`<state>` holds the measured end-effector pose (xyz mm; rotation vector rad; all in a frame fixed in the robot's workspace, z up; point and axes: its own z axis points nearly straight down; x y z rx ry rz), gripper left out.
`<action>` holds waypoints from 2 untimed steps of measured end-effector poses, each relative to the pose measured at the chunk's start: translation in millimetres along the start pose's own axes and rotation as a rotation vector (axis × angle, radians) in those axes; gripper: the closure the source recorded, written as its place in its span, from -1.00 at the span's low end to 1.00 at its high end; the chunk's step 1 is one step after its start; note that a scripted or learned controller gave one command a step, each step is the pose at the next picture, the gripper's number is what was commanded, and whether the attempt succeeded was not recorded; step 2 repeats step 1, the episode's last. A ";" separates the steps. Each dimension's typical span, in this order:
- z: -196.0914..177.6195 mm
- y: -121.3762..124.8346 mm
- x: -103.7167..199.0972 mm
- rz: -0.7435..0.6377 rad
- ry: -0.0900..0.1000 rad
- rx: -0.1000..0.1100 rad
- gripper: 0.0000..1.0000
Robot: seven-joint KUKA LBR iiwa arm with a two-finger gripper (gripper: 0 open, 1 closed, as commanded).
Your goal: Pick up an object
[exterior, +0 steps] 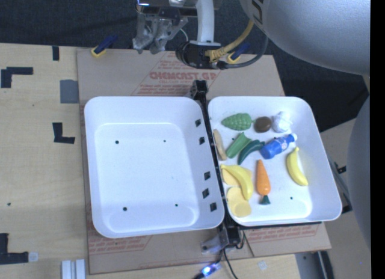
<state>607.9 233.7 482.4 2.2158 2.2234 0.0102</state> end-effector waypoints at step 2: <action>-57.1 -32.9 -6.5 0.000 0.000 0.002 1.00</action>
